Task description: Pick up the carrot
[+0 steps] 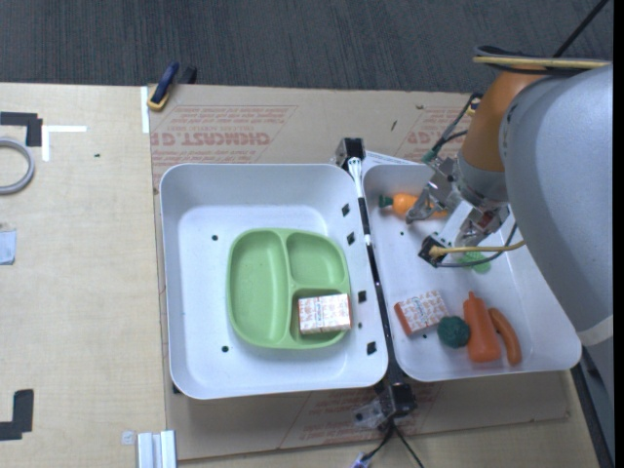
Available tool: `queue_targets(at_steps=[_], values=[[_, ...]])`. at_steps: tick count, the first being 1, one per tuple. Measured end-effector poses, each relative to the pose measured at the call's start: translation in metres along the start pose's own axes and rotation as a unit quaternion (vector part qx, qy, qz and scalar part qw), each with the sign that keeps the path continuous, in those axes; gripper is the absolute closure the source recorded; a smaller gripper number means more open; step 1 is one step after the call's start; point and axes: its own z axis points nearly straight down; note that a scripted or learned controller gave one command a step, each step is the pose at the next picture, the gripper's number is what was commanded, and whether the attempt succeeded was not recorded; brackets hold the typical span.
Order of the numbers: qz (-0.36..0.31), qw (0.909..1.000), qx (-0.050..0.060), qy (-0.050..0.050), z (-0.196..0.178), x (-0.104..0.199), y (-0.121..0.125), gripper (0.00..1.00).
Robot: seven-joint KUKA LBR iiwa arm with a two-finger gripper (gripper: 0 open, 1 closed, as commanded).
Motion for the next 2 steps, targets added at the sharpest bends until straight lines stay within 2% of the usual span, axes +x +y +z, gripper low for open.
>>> queue_targets(at_steps=[1,2], values=[[-0.015,0.9999,-0.002,0.001,-0.100,0.067,-0.036,0.00],[-0.059,0.9983,-0.001,0.000,-0.100,0.065,-0.063,0.00]])
